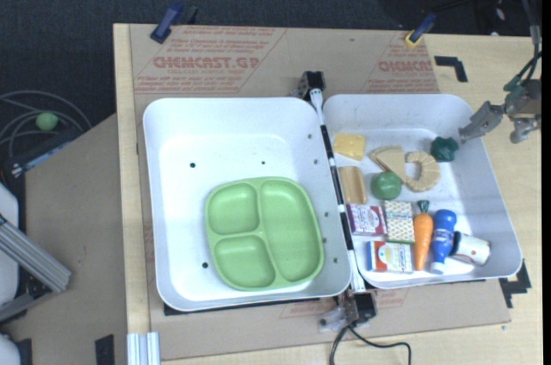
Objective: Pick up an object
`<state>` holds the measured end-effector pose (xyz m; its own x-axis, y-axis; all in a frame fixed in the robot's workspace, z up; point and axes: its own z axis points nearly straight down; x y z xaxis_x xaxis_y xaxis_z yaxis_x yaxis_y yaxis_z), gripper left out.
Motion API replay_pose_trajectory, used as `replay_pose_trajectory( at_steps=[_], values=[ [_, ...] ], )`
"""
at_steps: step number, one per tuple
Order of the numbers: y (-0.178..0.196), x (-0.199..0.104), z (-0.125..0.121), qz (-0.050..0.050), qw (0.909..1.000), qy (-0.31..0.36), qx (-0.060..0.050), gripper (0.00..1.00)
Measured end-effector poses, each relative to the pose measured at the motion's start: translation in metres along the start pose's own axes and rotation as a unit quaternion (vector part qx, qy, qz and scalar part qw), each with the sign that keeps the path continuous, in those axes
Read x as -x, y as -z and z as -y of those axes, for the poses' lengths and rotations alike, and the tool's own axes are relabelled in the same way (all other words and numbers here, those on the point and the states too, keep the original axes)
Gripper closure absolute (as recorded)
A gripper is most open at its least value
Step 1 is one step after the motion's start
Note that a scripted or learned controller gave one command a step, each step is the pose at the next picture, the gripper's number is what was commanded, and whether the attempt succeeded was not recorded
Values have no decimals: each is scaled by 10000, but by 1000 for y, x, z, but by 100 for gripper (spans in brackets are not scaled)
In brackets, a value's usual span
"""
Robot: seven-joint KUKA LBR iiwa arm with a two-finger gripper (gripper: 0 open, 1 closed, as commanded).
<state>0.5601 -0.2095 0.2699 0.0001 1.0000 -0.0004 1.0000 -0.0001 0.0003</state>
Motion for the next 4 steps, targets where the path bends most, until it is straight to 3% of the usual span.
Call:
replay_pose_trajectory(
  at_steps=[1,2,3,4],
  values=[
    [-89,9,52,-4,10000,-2,-12,0],
    [-186,-26,81,-4,10000,1,-3,0],
    [-176,-26,81,0,10000,-5,9,100],
    [-139,-112,81,-6,10000,8,1,100]
  ],
)
